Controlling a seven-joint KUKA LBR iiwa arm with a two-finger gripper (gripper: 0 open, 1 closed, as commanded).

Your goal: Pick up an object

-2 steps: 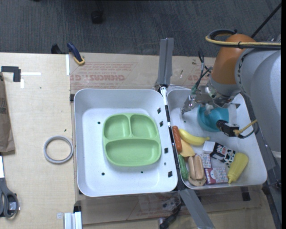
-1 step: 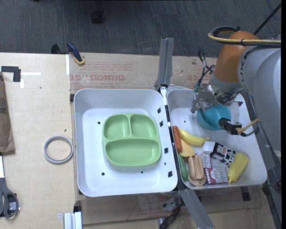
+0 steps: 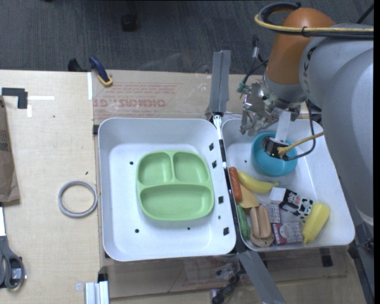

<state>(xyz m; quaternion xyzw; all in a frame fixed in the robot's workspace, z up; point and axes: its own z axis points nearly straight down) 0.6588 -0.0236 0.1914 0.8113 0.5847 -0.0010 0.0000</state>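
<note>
While gripper [image 3: 254, 122] hovers, blue cup [image 3: 273, 157] beside

Dark grey carpet floor [image 3: 148, 29] runs along the bench's far edge. Light wooden bench [image 3: 47, 154] carries a cardboard sheet [image 3: 148, 98] at its far edge, a tape ring [image 3: 78, 198] and scissors [image 3: 10, 267] near its left edge.

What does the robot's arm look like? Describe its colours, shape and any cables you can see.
The arm is thick, rounded and light grey, with an orange band above the wrist. A dark and yellow cable loops over the band. The gripper is a small grey metal assembly.
</note>
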